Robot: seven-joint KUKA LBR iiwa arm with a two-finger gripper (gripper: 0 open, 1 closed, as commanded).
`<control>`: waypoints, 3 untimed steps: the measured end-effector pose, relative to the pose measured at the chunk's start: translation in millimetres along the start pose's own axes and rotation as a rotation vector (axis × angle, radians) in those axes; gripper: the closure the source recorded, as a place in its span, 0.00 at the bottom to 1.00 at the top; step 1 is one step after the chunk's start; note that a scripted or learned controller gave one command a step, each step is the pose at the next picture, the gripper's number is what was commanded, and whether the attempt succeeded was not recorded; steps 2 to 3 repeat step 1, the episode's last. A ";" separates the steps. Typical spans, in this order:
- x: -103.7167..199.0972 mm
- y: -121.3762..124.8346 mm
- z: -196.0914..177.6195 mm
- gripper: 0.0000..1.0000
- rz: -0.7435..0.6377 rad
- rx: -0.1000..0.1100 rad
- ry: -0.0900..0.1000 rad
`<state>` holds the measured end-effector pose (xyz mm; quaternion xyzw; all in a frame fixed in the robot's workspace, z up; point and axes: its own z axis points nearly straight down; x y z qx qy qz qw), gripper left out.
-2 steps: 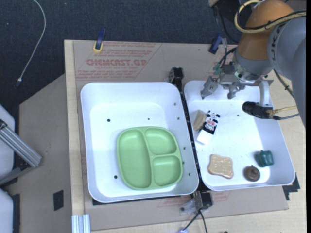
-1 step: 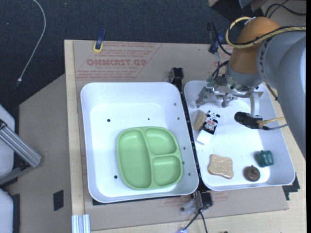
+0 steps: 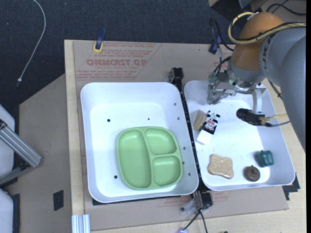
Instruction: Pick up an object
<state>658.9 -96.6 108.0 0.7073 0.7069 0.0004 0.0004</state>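
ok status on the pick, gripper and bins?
Gripper over right bin's far end, nothing seen held. Toast, teal piece, brown piece untouched. Green tray in left bin.

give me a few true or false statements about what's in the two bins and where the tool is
1. The green divided plate lies in the left bin. True.
2. The tool hangs over the left bin. False: it is over the far end of the right bin.
3. The toast-shaped piece lies in the right bin. True.
4. The teal object sits on the green divided plate. False: it lies in the right bin, near its right wall.
5. The brown round object lies beside the teal object. True.
6. The green divided plate has two compartments. False: it has three.
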 end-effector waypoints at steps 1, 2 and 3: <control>-0.8 3.3 -43.1 1.00 -0.001 -0.004 -0.001; -0.8 3.3 -43.1 1.00 -0.001 -0.004 -0.001; -0.8 3.3 -43.1 1.00 -0.001 -0.004 -0.001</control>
